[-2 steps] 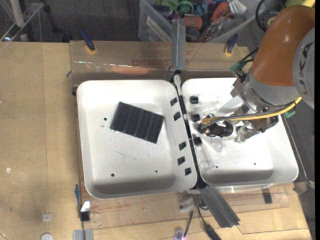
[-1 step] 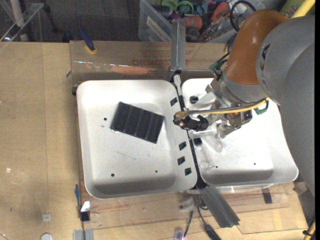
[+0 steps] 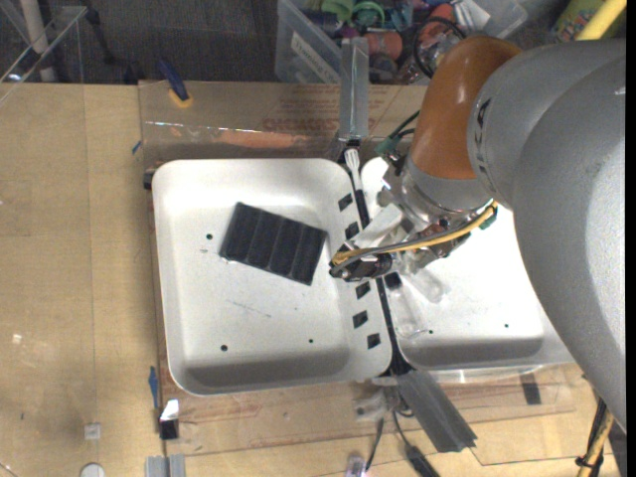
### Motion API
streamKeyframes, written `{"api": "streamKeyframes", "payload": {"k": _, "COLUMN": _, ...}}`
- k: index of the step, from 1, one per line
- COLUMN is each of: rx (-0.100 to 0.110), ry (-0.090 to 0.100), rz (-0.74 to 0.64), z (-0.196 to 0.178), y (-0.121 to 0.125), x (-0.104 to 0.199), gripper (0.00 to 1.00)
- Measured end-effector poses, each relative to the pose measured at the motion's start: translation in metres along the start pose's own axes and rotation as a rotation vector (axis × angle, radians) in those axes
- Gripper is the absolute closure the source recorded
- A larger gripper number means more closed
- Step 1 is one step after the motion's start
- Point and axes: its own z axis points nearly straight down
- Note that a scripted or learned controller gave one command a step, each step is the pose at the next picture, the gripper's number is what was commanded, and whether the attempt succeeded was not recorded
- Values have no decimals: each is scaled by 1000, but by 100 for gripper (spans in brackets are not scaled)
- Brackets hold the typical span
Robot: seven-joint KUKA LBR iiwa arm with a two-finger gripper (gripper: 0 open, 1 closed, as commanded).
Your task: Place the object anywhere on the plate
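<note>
a light wooden bench [image 3: 70,266] carries two shallow white bins side by side. the left bin [image 3: 189,356] has rounded corners and a few small dark dots on its floor; a dark ribbed plate [image 3: 272,243] lies flat in it, slightly turned. the right bin [image 3: 487,336] touches it along a middle seam marked with black tabs. a clear plastic sheet [image 3: 238,117] lies on the bench behind the bins. a clear box of colourful items [image 3: 397,18] stands at the far edge.

One fixed camera looks down at a slant from above the counter [image 3: 70,266], near enough that the left bin [image 3: 189,346] sits centre-frame; the arm [image 3: 556,167] looms close at right.
</note>
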Motion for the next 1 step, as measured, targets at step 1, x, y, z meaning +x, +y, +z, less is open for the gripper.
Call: {"api": "streamKeyframes", "payload": {"k": 1, "rx": -3, "ry": 3, "rz": -37, "z": -46, "y": -67, "x": 11, "gripper": 100}}
